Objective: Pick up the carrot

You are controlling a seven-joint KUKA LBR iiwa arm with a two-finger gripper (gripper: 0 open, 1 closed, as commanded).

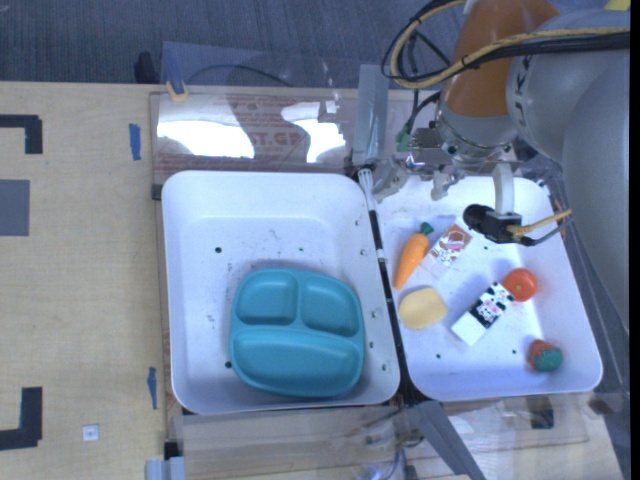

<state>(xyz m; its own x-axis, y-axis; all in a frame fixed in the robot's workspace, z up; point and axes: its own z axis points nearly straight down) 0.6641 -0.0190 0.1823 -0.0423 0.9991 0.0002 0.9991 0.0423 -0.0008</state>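
I see the grey arm with its orange band (pixel 495 38) reaching in over the far edge of the right-hand shallow white bin (pixel 580 368). Its claw (pixel 430 178) hangs above that bin's far left corner. From this slant I cannot tell whether the claw is released or clenched, and I see nothing held in it.

The orange carrot with a green top (pixel 411 258) lies on the floor of the right-hand bin, close to the edge it shares with the left-hand shallow white bin (pixel 180 268). Its green end points toward the far edge. It sits apart from the claw, nearer the middle of that shared edge.

A pale yellow rounded lump (pixel 422 308) lies just beside the carrot's thin end. A small white and red packet (pixel 452 246) lies just beside its green end. Farther toward the right edge I see a white box with black patches (pixel 485 311) and an orange-red round piece (pixel 520 285). A red and green piece (pixel 545 356) sits in the near right corner.

A teal plastic divided plate (pixel 297 333) rests in the left-hand bin, toward its near edge.
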